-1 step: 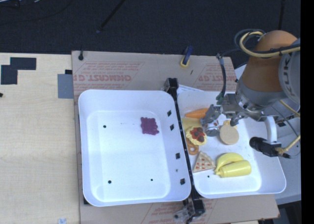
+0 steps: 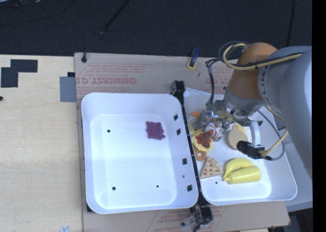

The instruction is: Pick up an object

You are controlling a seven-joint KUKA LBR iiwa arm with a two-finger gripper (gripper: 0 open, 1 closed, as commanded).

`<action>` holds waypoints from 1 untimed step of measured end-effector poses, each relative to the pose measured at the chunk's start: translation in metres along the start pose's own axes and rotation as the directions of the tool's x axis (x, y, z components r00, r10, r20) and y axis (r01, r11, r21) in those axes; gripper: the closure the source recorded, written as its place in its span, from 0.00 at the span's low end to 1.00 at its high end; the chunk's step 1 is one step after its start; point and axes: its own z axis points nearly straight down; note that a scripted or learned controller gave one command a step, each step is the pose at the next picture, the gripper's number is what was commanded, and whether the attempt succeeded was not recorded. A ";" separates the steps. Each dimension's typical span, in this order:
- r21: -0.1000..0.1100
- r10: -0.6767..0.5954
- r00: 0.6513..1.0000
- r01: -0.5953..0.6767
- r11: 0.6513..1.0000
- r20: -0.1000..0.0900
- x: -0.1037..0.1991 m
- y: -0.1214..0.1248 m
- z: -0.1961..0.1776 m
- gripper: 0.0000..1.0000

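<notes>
Grey with an orange band, the arm [image 2: 275,81] reaches down into the right bin [image 2: 282,187]. Its gripper [image 2: 213,119] sits low over a heap of small toys [image 2: 202,139] by the divider — whether it is open or closed, I cannot tell. The left bin [image 2: 102,185] holds a purple lump [image 2: 155,129]. A yellow banana [image 2: 241,170] lies near the front, a pizza slice [image 2: 210,168] just beside it.

Both bins [image 2: 102,124] look like smooth white plastic with a faint sheen. The banana [image 2: 242,171] below the jaws is glossy yellow plastic. The purple lump [image 2: 155,130], well left of the jaws, looks matt and bumpy. The board [image 2: 122,76] underneath is matt printed cardboard.
</notes>
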 end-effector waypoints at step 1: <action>0.007 -0.001 1.000 0.001 1.000 -0.002 -0.006 0.016 0.020 0.00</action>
